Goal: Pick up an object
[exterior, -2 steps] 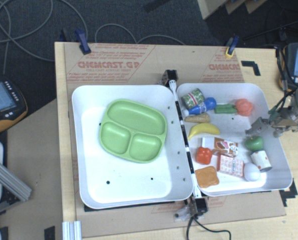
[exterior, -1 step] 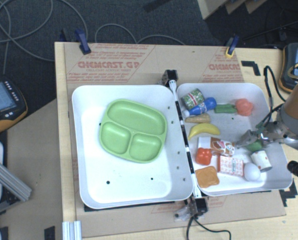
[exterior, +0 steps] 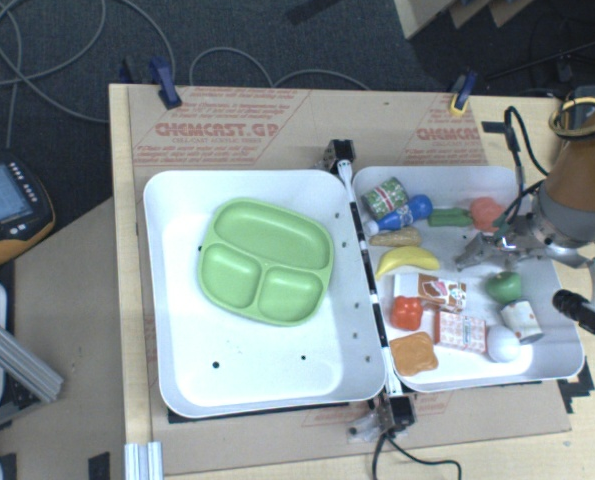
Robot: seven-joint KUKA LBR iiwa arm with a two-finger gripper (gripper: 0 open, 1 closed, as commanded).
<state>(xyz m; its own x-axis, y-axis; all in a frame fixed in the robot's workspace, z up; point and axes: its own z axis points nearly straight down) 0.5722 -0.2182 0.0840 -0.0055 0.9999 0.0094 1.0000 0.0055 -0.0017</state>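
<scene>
My gripper (exterior: 489, 247) hangs over the upper right part of the right bin (exterior: 562, 363), its metal fingers spread open with nothing between them. Just above it lies a salmon ball (exterior: 486, 211), and a green fruit (exterior: 504, 287) sits just below. Further left lie a yellow banana (exterior: 407, 260), a green can (exterior: 384, 200), a blue ball (exterior: 419, 208) and a green bar (exterior: 449, 217). Lower in the bin are a red pepper (exterior: 406, 313), a snack packet (exterior: 443, 291), a pink packet (exterior: 461, 333), an orange slice (exterior: 414, 353), a white egg (exterior: 502, 344) and a small white cup (exterior: 522, 320).
The left bin (exterior: 177, 348) holds a green divided plate (exterior: 265, 261). A ridge with clamps (exterior: 362, 268) runs between the bins. The arm, with its orange band (exterior: 581, 176), comes in over the right bin's right edge. Cables lie on the floor beyond the bench.
</scene>
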